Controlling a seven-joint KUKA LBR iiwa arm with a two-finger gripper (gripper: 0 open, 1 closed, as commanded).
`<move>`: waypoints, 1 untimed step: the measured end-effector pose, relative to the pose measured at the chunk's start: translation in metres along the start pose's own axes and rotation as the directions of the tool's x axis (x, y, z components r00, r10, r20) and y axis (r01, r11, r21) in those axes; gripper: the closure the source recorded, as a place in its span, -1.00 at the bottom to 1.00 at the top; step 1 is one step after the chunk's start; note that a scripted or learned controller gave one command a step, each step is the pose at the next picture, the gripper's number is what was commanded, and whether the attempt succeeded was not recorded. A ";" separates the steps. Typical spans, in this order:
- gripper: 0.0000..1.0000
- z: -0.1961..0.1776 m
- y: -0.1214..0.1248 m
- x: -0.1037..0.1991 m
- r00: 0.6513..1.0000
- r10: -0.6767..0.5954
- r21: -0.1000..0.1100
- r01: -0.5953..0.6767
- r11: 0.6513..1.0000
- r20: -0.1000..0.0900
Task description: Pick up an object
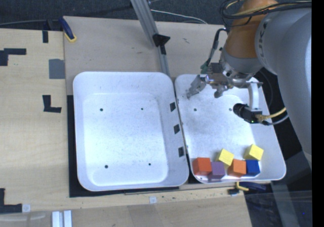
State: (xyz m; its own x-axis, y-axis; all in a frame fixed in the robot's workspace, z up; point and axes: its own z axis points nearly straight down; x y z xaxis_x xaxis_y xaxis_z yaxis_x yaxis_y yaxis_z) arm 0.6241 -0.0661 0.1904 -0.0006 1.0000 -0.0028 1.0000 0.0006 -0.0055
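Several small blocks lie along the near edge of the right bin: an orange block, a purple block, a yellow block, another orange block, a blue block and a second yellow block. My gripper hangs over the far end of the same bin, well away from the blocks. Its two fingers are spread apart with nothing between them.
The left bin sits beside the right one. A slanted metal post rises behind the bins. The grey arm with its orange band comes in from the right. Black cable and connector hang over the right bin.
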 end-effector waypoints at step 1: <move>-1.00 0.022 -0.080 -0.027 1.000 0.004 0.003 -0.004 1.000 -0.002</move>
State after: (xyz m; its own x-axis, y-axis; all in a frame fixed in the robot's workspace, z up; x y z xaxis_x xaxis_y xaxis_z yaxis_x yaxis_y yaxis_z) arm 0.5443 -0.0936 0.1688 0.0038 1.0000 -0.0011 1.0000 -0.0038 -0.0090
